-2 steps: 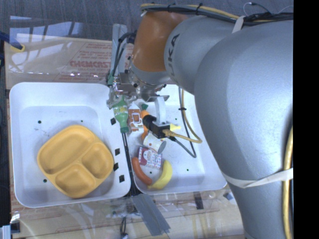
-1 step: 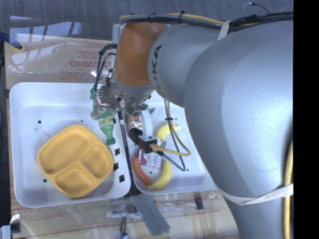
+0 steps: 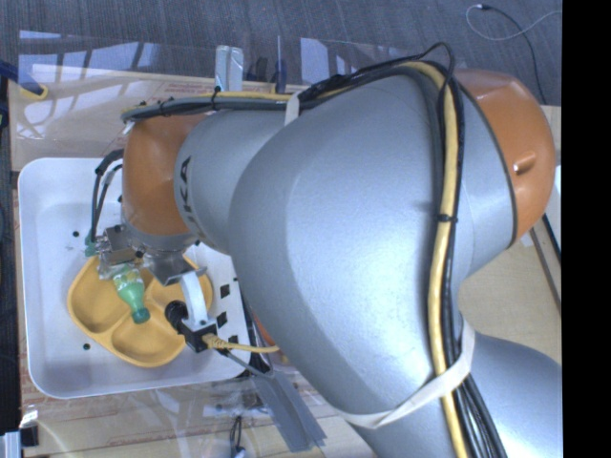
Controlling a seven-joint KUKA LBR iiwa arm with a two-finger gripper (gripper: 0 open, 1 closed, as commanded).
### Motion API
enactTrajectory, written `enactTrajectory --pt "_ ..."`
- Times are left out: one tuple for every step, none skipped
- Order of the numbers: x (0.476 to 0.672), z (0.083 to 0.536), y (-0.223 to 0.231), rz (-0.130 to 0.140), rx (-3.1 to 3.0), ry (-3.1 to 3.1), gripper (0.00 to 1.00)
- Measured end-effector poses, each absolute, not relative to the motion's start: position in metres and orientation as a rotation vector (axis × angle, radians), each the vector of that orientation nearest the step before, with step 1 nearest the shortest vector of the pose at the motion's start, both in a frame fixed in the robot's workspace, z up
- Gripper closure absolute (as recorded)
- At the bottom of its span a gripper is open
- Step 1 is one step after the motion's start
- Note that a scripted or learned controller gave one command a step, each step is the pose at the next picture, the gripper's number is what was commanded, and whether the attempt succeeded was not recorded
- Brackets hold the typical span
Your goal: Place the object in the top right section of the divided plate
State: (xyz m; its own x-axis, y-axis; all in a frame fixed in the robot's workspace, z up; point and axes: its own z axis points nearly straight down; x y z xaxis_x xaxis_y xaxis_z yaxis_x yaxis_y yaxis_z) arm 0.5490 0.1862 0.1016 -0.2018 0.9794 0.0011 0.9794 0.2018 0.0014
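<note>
A yellow divided plate [image 3: 95,311] lies in the left white bin [image 3: 43,256], toward its lower middle. A small green bottle-shaped object [image 3: 132,294] sits over the plate's upper middle part, its wider end pointing down toward the ridge between sections. My gripper [image 3: 122,259] hangs directly above the object's top end, touching or nearly touching it. The wrist and its orange band [image 3: 153,184] hide the gripper's upper side. I cannot tell which section the object rests in.
The grey arm [image 3: 363,237] covers the right bin and most of the bench. A white bracket [image 3: 197,296] with a black connector and a yellow cable [image 3: 239,348] hangs beside the plate's right edge. Bare bin floor shows at the left and top left.
</note>
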Motion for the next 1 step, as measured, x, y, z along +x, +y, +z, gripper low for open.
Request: enactTrajectory --pt "0.5589 0.2822 0.0943 0.001 -2.107 -2.33 1.0"
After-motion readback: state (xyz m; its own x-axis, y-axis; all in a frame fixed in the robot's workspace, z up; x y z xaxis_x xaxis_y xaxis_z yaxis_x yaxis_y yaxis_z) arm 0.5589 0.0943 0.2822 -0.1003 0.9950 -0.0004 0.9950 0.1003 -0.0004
